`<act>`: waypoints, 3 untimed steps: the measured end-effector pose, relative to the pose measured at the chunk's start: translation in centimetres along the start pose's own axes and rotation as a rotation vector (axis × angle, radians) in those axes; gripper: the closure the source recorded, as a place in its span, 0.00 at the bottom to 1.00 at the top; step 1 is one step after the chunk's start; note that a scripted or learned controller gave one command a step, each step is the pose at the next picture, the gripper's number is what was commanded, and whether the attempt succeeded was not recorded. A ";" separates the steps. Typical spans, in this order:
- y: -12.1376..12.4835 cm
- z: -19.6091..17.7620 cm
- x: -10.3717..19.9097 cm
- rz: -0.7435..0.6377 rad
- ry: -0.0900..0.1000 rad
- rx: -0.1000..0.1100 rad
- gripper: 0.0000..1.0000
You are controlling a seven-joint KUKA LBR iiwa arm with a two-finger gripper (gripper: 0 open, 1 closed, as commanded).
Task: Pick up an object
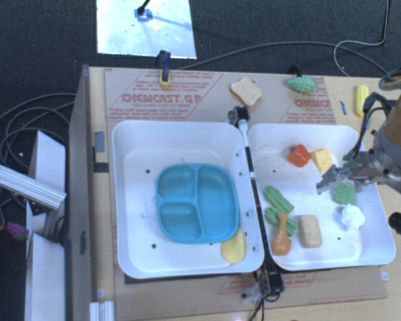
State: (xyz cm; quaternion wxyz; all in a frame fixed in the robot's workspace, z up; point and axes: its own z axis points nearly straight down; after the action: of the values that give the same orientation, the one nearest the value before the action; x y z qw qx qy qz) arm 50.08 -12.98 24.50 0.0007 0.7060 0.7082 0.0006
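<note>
- The pincer (pixel 329 179) sits low in the right bin (pixel 371 249), reaching in from the right. Whether it is spread or pressed together I cannot tell: the tips are small and blurred against the white floor.
- Nothing shows between the tips, so I judge no object is picked up yet. The nearest candidates are the cheese (pixel 322 159) just above the tips and the green ball (pixel 344 193) just beside them to the lower right.
- Risk: the tips lie between those two pieces and centred on neither. Closing here could catch an edge only and flick the piece away.
- Risk: the tomato (pixel 299 155) touches the cheese. A push on the cheese could shove both toward the divider (pixel 251 179).
- Risk: the green ball looks round and may roll from a sideways nudge toward the white lump (pixel 351 216) near the bin wall, where a grasp would be cramped.
- Risk: the arm's body hangs over the bin's right rim, so a low sweep could knock the rim and shift everything.
- Well apart from the tips and unlikely to be disturbed: the beans (pixel 279 201), carrot (pixel 281 236) and bread (pixel 310 231), and in the left bin (pixel 130 199) the blue tray (pixel 195 202).
</note>
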 end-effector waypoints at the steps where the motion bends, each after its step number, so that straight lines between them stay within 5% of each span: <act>1: 1.0 16.1 2.3 0.002 0.000 0.000 0.00; 2: 7.9 16.0 -0.9 0.001 -0.001 -0.001 0.00; 3: 16.8 16.0 -0.6 -0.002 -0.001 -0.002 0.00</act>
State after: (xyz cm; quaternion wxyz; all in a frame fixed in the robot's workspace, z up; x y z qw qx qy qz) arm 66.95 -13.57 8.52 0.0017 0.7053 0.7089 0.0010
